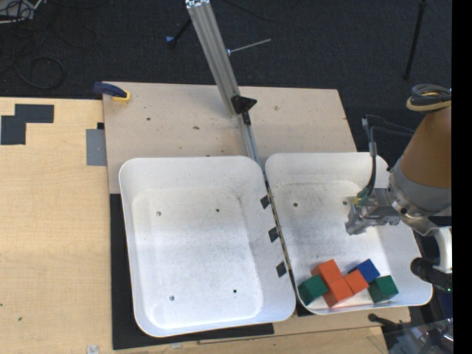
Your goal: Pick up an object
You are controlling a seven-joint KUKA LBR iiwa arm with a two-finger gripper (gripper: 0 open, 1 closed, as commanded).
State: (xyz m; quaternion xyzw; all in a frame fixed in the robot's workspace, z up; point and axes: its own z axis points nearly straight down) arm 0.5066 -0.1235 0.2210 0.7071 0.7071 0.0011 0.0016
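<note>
A cluster of small blocks lies in the front corner of the right bin [317, 183]: an orange block [333, 280], a second orange block [357, 280], a blue block [367, 269], a green block [313, 289] and another green block [383, 289]. My gripper [359, 220] hangs over the right side of that bin, behind the blocks and apart from them. Nothing shows between its fingers.
The left bin [147, 190] lies beside the right one, with black clips [271, 234] along the shared wall. A slanted aluminium bar [217, 57] rises behind the bins. A blue-and-yellow clamp [112, 91] rests at the bench's back left corner.
</note>
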